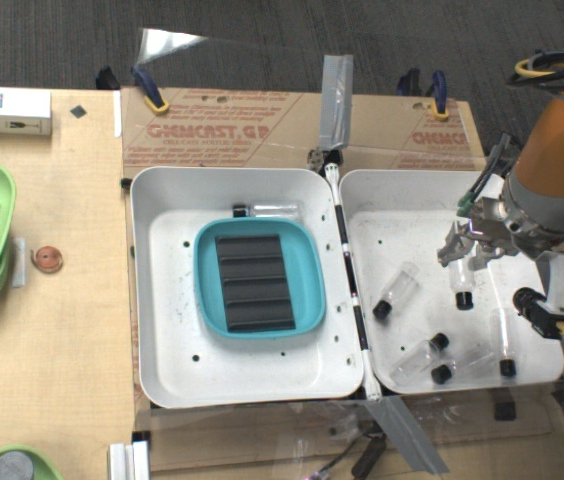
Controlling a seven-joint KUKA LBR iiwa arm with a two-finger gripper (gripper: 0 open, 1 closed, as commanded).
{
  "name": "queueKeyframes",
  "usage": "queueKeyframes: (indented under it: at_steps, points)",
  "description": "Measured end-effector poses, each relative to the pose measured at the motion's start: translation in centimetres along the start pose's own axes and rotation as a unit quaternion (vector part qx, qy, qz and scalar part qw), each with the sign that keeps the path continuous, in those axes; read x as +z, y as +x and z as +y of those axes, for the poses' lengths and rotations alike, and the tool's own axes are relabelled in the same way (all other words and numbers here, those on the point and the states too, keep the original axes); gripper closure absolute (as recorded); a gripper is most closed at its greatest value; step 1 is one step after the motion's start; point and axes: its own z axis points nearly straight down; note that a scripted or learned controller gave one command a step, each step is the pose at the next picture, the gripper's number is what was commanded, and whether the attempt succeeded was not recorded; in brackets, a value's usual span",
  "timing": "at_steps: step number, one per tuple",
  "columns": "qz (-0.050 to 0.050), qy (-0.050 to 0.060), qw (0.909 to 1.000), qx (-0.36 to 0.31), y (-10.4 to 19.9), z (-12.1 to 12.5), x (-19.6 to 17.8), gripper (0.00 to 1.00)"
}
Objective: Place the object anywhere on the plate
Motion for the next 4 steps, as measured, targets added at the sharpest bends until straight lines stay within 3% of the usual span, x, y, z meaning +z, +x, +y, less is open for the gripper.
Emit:
queueKeyframes:
  at_steps: [1, 2, 3, 4]
  points:
    - [0.0, 0.001, 0.9928, -0.12, 4.1, -3.3, 0.9, 1.0]
    - [0.0, 0.001, 0.9774, -0.211, 12.9, -6.9, 0.9, 1.0]
    - [0.0, 0.001, 0.9775, -0.211, 12.9, -6.9, 0.9, 0.0]
    - [0.0, 0.0, 0.97, -0.243, 9.1, 0.3, 0.9, 0.0]
